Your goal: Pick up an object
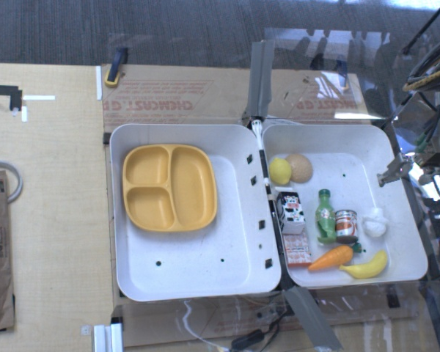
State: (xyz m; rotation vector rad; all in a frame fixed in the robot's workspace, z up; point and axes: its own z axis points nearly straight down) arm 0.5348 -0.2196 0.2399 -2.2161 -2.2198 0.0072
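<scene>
Hand (pixel 390 173) sits at the right rim of the right bin (pixel 396 259), seen only as a small metal tip; whether it is open or closed I cannot tell. It is above the bin edge, well apart from all the objects.

Step, as I judge it: the approach has not begun. No object is chosen or touched; everything lies loose on the right bin's floor.

Next move calls for the hand to swing leftward over the bin, pick one target and come down on it. The lemon (pixel 280 171) and the brown ball (pixel 300 168) touch each other, so either is awkward. The banana (pixel 367 265) and carrot (pixel 330 258) lie close together at the near edge. The green bottle (pixel 324 215) and the can (pixel 345 225) are side by side. The white lump (pixel 375 224) is nearest the hand and the most open to a grasp.

Count:
- bins: two
- yellow tray (pixel 170 188): one, three compartments, in the left bin (pixel 198 266)
- lemon, ball, bottle, can, carrot, banana, white lump: one each
- small carton (pixel 291 210): one
- flat packet (pixel 296 249): one
</scene>
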